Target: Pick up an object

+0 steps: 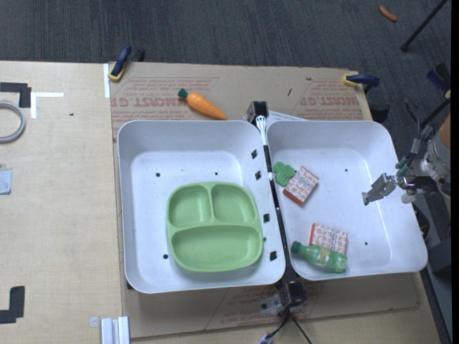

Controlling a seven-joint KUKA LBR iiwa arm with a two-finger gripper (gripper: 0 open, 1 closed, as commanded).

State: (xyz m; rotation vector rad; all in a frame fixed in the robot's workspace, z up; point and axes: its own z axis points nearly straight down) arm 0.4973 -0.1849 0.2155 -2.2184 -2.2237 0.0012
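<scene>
The gripper (378, 190) hangs at the right side of the right bin (358, 138), over bare white floor; whether it is spread or closed I cannot tell, and nothing shows in it. The left bin (143, 149) holds a green divided plate (214, 226). In the right bin lie a green bottle (320, 257), two small cartons (302, 185) (329, 238), apart from the gripper. A toy carrot (202, 104) lies on the cardboard (158, 95) behind the bins.

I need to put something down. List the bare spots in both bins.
Left bin: a bare strip behind the green plate, which takes up most of the floor. Right bin: bare back and right side near the gripper; crowded on the left by the two boxes and bottle.
</scene>
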